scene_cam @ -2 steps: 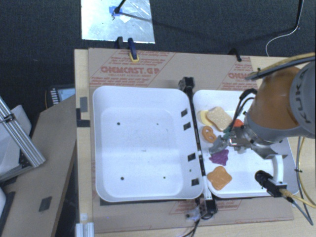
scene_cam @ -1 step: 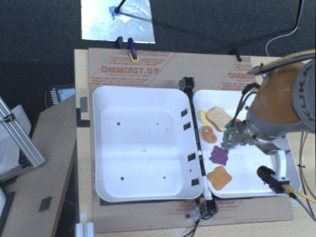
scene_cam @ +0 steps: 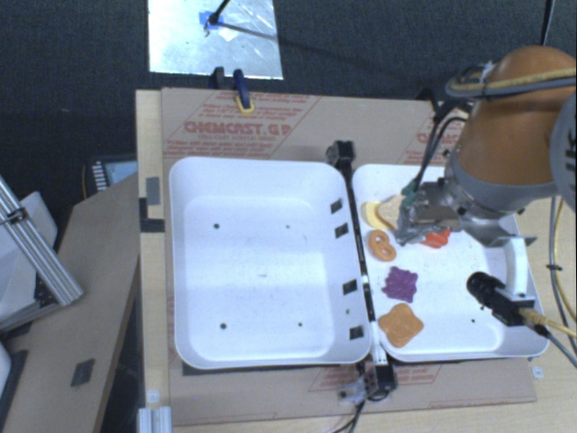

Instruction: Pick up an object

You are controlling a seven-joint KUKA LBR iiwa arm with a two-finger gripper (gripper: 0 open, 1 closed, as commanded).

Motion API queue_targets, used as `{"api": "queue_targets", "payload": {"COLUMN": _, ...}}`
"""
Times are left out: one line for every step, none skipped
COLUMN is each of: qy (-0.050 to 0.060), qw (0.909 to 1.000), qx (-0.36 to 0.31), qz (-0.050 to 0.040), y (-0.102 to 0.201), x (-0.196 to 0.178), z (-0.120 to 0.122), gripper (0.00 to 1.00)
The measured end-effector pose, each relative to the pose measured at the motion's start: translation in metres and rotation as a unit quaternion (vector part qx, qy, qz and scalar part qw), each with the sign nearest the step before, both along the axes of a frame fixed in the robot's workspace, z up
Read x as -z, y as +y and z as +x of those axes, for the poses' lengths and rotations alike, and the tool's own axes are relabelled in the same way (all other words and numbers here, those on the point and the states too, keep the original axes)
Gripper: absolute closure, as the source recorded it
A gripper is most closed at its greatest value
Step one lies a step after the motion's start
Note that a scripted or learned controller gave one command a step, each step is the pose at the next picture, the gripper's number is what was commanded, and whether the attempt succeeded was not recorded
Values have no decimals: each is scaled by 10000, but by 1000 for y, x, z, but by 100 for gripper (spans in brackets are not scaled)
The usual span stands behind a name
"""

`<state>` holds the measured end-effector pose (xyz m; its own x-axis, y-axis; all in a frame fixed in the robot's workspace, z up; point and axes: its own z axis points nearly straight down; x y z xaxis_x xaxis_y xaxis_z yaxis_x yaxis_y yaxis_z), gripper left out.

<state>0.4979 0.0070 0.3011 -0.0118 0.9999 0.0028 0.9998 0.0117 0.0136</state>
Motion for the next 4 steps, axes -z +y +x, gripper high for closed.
{"api": "queue_targets", "payload": {"qy": -16, "qw": 10000, "qx": 15, "qz": 3, "y": 28, "x": -121, "z": -10, "gripper": 100}}
{"api": "queue_targets", "payload": {"qy": -19, "qw": 10000, "qx": 26, "qz": 1, "y": 43, "x": -242, "z": -11, "gripper": 100}}
{"api": "queue_targets", "payload": {"qy": 98, "qw": 10000, "qx": -7, "qz": -13, "y": 134, "x": -151, "z": -12, "gripper": 100}}
{"api": "queue_targets", "payload": {"qy": 43, "qw": 10000, "qx": 11, "qz": -6, "y": 129, "x": -168, "z": -11, "gripper": 100}}
